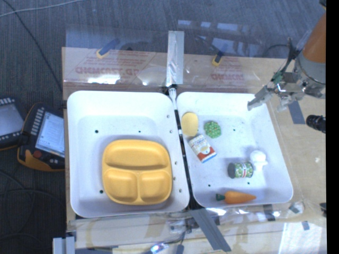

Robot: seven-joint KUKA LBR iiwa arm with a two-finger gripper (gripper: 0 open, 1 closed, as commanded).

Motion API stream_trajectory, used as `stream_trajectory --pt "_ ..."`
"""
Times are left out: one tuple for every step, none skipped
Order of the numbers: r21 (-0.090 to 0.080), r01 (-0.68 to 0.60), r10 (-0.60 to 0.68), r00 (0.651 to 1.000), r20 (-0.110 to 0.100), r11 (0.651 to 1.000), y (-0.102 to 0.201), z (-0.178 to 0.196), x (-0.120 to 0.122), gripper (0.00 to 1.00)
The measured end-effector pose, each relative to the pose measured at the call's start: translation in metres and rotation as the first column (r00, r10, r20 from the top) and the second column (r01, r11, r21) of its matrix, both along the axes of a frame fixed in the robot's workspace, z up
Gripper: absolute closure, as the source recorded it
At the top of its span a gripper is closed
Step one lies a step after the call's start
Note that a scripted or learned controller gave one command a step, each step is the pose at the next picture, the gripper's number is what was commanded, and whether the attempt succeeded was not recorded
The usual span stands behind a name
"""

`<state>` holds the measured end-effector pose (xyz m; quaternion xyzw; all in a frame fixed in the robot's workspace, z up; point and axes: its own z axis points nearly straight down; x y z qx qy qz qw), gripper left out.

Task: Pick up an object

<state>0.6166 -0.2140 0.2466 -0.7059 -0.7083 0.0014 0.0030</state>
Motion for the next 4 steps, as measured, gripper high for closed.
stream_trajectory --pt "0.000 -0.306 0.306 0.952 0.001 0.952 0.065 -0.093 0.044 0.00" --pt "-0.005 -0.378 0.378 0.926 0.003 0.926 0.099 -0.154 0.045 0.00" --pt "-0.014 -0.345 0.346 0.938 0.019 0.938 0.107 -0.154 0.026 0.00" --pt "-0.006 -0.346 0.346 0.938 0.014 0.938 0.110 -0.148 0.025 1.00"
